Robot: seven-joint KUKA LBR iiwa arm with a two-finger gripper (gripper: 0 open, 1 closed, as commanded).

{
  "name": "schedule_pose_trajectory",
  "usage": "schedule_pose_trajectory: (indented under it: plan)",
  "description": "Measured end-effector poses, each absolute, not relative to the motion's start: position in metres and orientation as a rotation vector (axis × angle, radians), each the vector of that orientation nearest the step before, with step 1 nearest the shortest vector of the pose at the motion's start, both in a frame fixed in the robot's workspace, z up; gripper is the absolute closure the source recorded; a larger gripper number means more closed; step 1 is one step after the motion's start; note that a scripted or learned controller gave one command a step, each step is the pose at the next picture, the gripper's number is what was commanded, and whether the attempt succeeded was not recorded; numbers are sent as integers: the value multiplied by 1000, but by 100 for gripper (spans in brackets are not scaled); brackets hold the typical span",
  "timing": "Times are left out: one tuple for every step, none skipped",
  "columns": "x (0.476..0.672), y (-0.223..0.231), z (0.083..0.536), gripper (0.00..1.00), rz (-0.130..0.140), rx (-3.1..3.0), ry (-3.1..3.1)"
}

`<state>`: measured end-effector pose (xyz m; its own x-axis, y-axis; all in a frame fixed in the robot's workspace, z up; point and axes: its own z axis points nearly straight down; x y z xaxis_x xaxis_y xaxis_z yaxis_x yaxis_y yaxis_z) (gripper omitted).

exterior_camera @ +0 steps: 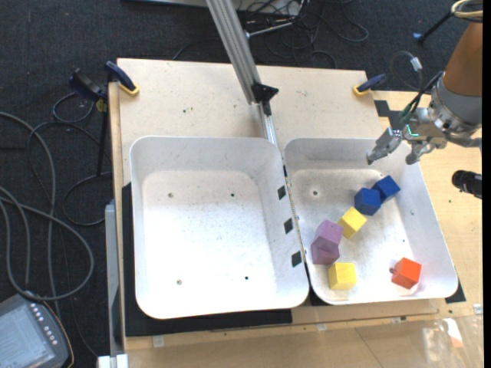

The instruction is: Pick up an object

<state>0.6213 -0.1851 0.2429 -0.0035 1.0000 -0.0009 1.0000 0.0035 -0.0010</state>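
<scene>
My gripper [397,152] hangs open above the far right rim of the right bin [337,153], with nothing between its fingers. Below it in that bin lie two blue blocks [377,193] touching each other. A yellow block [353,221] and a purple block [327,241] sit toward the bin's middle. A second yellow block [342,275] rests near the front wall, and an orange block [406,272] lies at the front right corner.
The left bin [153,156] stands beside the right one, with black clips along the shared wall. A slanted metal pole [234,37] reaches down to the bins' far junction. Yellow-blue clamps [123,79] hold the board's back corners.
</scene>
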Motion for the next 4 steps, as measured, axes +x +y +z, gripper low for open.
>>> schedule_pose_trajectory:
  plan:
    - [614, -192, 185, 0, 6, -2219, -2217]
    - [612, -188, 142, 0, 5, -2218, -2219]
    - [618, -190, 123, 0, -15, -2235, -2236]
    - [618, -190, 130, 100, -14, -2235, -2236]
